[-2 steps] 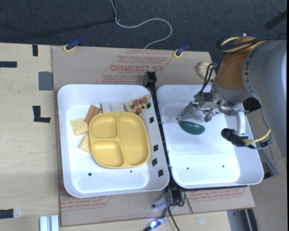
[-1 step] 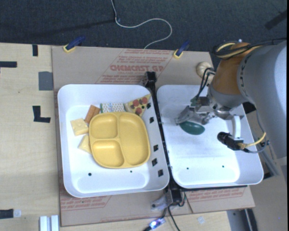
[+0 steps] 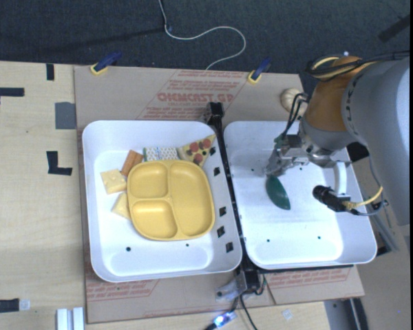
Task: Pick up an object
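A dark green, leaf-shaped object (image 3: 278, 192) lies in the right bin (image 3: 296, 246), near its middle. My gripper (image 3: 277, 166) hangs low over the bin, its tip just above the green object's upper end; the view does not settle whether it touches. In the left bin (image 3: 100, 205) a yellow divided plate (image 3: 171, 199) lies flat. Around its upper left edge lie several small flat pieces: a tan cracker-like square (image 3: 113, 181), an orange-brown piece (image 3: 131, 161), a patterned strip (image 3: 161, 154) and a pizza-like slice (image 3: 200, 149).
The grey arm with its orange band (image 3: 330, 105) covers the right bin's upper right corner. A black cable fitting (image 3: 330, 198) hangs beside the wrist. A black divider (image 3: 224, 184) runs between the bins. Brown cardboard (image 3: 186, 95) lies under both bins.
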Available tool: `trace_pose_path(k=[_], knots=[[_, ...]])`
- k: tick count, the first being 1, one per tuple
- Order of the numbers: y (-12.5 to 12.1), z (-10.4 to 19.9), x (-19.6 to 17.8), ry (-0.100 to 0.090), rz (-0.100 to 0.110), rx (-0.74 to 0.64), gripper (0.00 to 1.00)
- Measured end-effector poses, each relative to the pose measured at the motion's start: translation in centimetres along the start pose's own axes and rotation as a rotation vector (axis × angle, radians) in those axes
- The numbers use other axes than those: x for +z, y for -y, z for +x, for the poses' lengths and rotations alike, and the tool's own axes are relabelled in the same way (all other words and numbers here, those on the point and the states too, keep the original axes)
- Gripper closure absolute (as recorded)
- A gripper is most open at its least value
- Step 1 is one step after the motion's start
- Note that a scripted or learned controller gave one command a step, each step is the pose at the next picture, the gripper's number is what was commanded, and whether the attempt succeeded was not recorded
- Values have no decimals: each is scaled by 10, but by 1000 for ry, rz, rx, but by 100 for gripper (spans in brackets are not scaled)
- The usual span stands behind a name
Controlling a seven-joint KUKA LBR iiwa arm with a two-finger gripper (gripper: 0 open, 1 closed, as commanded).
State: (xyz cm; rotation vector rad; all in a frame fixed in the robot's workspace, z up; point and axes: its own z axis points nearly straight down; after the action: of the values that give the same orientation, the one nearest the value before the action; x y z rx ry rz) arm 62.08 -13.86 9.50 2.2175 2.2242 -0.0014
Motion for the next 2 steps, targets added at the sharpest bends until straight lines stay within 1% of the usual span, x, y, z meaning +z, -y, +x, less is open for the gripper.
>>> trace_pose_path(k=[1,2], knots=[[4,5,-61,-1,-5,1,100],[9,12,-109,-1,-4,0,100]])
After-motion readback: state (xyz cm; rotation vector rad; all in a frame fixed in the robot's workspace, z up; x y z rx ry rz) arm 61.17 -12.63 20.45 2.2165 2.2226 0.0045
